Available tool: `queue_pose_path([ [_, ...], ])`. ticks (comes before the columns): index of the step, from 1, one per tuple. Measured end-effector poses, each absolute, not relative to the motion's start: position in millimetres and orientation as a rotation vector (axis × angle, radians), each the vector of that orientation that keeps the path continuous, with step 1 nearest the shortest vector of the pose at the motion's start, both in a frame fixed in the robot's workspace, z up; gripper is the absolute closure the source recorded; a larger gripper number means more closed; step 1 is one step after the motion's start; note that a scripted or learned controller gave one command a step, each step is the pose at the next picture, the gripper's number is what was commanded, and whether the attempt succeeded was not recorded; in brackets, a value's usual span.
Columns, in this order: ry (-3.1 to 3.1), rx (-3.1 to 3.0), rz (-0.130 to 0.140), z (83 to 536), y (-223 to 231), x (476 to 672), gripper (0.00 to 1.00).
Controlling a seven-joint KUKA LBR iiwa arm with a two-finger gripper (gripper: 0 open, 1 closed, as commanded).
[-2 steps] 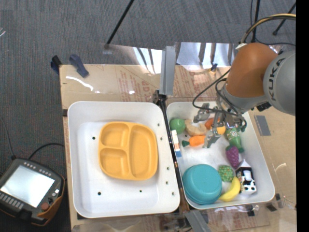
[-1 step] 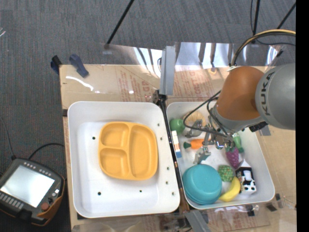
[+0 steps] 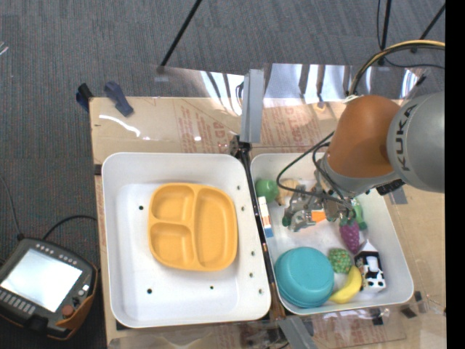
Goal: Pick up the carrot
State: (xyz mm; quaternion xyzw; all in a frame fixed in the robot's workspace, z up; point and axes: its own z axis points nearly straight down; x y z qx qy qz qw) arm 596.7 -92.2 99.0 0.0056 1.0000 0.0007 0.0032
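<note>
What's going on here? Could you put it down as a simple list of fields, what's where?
left bin: holds a yellow tray
right bin: teal bowl, banana, grapes, toy cow, green toy
arm: reaches in from the right, over the right bin
pincer: low in the right bin, something orange beside it
carrot: cannot tell if held

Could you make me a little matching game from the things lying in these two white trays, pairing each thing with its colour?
Things:
1. divided plate
2. bowl
3. banana
4. grapes

Colours:
A. purple
B. teal
C. orange-yellow, alone in the left bin
D. bright yellow, beside the bowl

Pairs: 1-C, 2-B, 3-D, 4-A
</note>
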Motion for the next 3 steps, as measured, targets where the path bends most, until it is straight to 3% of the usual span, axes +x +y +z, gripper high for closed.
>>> queue_pose_path([
  [1, 3.124, 0.008, 0.0, 245.0, -71.3, 637.8, 1.0],
  [2, 3.136, 0.048, -0.001, 269.4, -138.6, 594.1, 1.0],
  [3, 3.154, 0.074, 0.007, 156.9, -166.5, 509.0, 1.0],
])
